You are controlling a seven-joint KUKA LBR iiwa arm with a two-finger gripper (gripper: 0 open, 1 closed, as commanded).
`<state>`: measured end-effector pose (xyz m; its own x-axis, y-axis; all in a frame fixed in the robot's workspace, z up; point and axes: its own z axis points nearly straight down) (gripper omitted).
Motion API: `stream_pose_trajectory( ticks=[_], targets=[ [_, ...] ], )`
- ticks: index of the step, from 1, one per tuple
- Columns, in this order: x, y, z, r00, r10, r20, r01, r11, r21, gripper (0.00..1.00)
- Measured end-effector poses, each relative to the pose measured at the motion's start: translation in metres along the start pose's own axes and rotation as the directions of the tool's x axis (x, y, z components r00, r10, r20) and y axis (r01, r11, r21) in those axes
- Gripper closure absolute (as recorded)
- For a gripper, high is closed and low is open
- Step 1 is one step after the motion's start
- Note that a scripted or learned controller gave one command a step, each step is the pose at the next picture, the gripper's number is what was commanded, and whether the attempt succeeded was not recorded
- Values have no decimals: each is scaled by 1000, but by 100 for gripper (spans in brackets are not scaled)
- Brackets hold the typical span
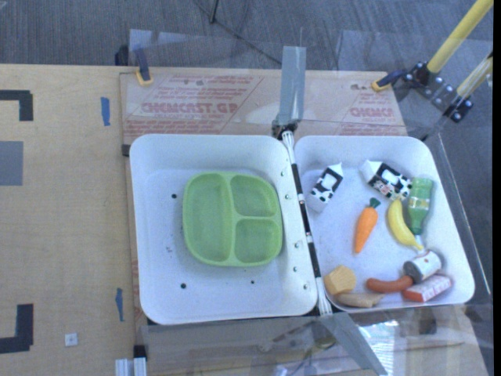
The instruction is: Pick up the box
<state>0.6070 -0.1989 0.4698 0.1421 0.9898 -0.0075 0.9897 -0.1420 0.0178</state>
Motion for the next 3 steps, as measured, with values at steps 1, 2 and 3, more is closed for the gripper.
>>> stream_pose_trajectory(
  ticks=[1, 2, 3],
  targets=[
    [-13, -2, 34, 1000, 8, -6, -8, 1000, 18, 100],
    [3, -44, 109, 989, 149, -5, -149, 989, 19, 100],
    [-19, -66, 141, 951, 311, -2, -311, 950, 22, 100]
  ],
)
